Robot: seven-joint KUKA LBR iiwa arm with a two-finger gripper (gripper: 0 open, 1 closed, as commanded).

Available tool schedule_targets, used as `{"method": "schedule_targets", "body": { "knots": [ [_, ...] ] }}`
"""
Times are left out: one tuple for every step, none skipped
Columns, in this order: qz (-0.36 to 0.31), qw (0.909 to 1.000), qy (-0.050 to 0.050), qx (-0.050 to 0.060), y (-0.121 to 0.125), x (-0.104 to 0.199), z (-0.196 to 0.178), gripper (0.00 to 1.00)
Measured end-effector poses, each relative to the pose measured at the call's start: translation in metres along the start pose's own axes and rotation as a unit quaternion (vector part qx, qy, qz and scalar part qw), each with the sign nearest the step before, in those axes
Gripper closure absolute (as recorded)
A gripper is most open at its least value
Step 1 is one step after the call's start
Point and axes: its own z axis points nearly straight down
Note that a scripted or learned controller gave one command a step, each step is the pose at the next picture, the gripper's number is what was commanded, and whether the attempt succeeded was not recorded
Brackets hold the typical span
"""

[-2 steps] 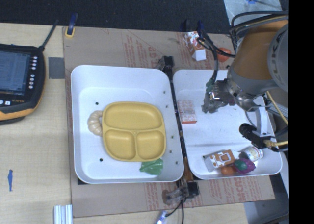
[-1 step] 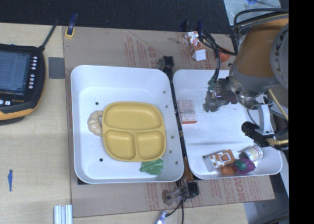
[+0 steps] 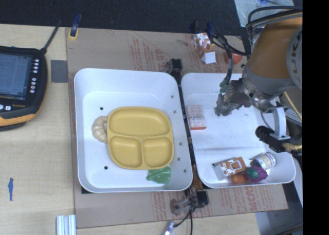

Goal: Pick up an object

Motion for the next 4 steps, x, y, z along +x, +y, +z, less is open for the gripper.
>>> {"method": "schedule_targets", "body": {
  "knots": [
    [-0.003, 1.0000, 0.000, 0.001, 0.000, -0.001, -0.010, 1.00],
    [0.007, 1.0000, -0.001, -0.002, -0.014, -0.041, 0.073, 1.00],
    [0.006, 1.0000, -0.001, -0.001, -0.014, -0.041, 0.063, 1.00],
    [0.005, 1.0000, -0.001, 0.000, -0.014, -0.042, 0.053, 1.00]
  ]
}}
